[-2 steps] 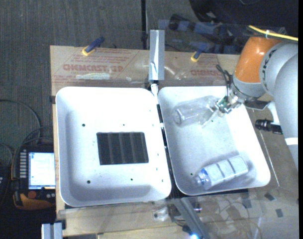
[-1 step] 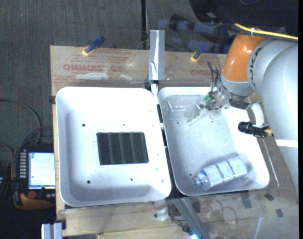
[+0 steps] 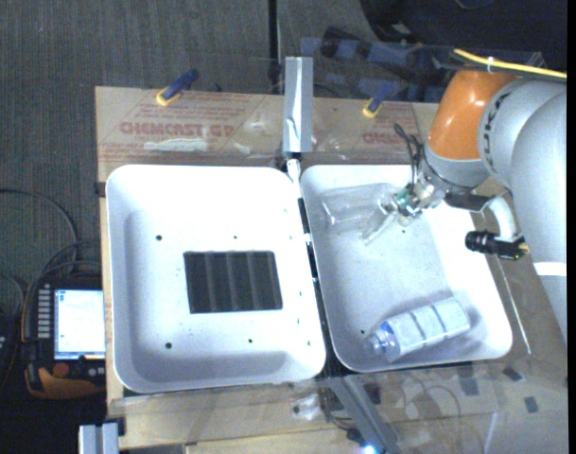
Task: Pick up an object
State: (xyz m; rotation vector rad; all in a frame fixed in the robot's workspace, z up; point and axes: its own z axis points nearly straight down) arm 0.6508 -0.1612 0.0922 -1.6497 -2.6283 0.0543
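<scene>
Right, my end effector (image 3: 408, 200) sits over the far part of the right bin (image 3: 477, 348), approx. at its upper middle, w/ my grey arm and its orange band (image 3: 461, 112) coming in from the right. The tip is small and glinty here, and whether it's released or clenched I can't tell.

Just left of the tip lies a clear plastic item (image 3: 349, 206), prob. a crumpled wrapper or thin container, see-through against the white bin floor. It looks to touch or nearly touch my tip, but I can't make out anything between the gripping parts, so no claim of a hold.

A clear plastic bottle (image 3: 422, 328) w/ a blue cap end lies on its side in the same bin's near corner, cap pointing left, well apart from my tip.

The left bin (image 3: 127, 253) has a dark ribbed rectangular panel (image 3: 233, 281) lying flat at its centre. Both bins sit touching side by side on the worktop (image 3: 193, 126), which shows red lettering at the far edge, plus two clamps (image 3: 176, 87) w/ blue and yellow grips. A handheld pendant (image 3: 65, 327) w/ a lit screen lies on the floor to the left.
</scene>
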